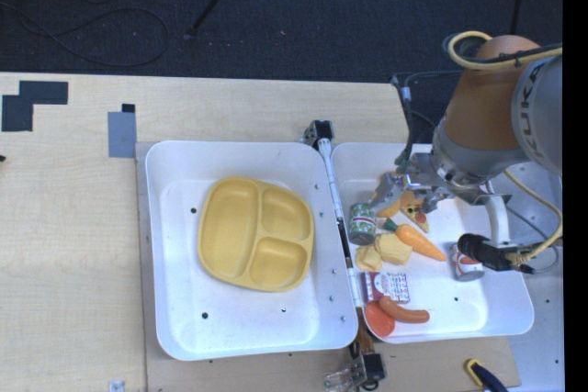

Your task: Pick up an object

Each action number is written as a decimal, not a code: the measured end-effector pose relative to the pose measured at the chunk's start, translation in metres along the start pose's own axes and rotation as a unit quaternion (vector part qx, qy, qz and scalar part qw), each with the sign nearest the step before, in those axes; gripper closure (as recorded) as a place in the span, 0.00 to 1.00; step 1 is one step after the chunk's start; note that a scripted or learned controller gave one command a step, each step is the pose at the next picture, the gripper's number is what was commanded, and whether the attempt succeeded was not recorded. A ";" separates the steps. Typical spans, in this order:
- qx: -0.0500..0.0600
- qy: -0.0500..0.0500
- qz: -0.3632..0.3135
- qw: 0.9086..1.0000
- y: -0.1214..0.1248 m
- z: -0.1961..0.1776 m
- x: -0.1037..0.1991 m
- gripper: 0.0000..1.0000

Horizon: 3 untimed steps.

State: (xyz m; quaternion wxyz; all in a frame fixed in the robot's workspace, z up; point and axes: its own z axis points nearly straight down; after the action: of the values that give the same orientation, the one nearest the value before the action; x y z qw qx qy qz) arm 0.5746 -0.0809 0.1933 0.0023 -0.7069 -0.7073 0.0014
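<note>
Objects for picking (393,252) are seen heaped in the left half of the right bin (511,312), close to the divider between the two bins. The pale wooden bench (64,243) is occupied by both bins side by side. The left bin (152,243) is taken up by a yellow divided plate (253,232), laid flat near its middle. The grey arm (501,106) is extended in from the right, and its orange band is seen above the right bin's far edge. The gripper (397,195) is lowered over the far end of the heap, just above a green can (362,222) and an orange carrot (421,240); whether it is spread or pressed together cannot be told, and nothing is seen held in it. Yellow pieces (386,251) are lying between can and carrot. Nearer the front, a red-and-white packet (393,286) is found, with a sausage (404,315) just beside it. A small silver can (467,265) is set apart, to the right of the carrot.
</note>
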 end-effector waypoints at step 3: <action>0.000 0.000 0.001 1.000 -0.090 -0.008 -0.007 1.00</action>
State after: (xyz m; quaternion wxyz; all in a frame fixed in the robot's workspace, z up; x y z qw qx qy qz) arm 0.4850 -0.0877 0.2018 0.0021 -0.7073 -0.7069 0.0010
